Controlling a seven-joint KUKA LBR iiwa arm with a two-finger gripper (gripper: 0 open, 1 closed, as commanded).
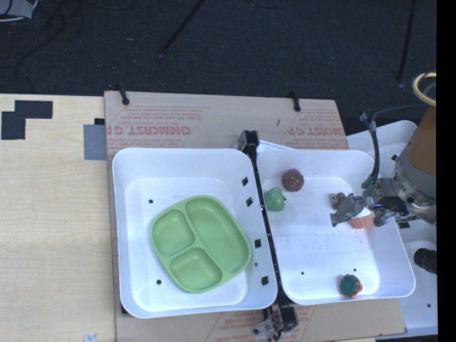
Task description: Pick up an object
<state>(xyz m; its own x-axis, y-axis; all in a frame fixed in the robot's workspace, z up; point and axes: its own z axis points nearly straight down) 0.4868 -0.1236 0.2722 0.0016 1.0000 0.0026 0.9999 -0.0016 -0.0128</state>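
a slanted overhead view of a bench with two shallow white bins side by side, resting on a cardboard sheet printed with red lettering. the left bin, in the centre-left of the frame, holds a pale green divided plate with three compartments, lying flat.

the right bin holds three small things. a dark reddish-brown ball sits near the bin's upper middle. a small green ball lies just below and left of it, close to the divider between the bins. a teal object with a touch of red sits well apart from the others, near the bin's lower right corner.

the grey arm enters from the right edge of the frame. its gripper hangs low over the right-hand part of the right bin. something small and orange-pink shows just beside the gripper's lower edge, but whether it is a loose object or part of the tool cannot be told. i cannot tell how the gripper is set, or whether it has hold of anything.

judging by their size, all three objects look light. the two balls would likely roll if nudged, so a grasp should close squarely across the widest part from above. whether they are soft or firm cannot be told.
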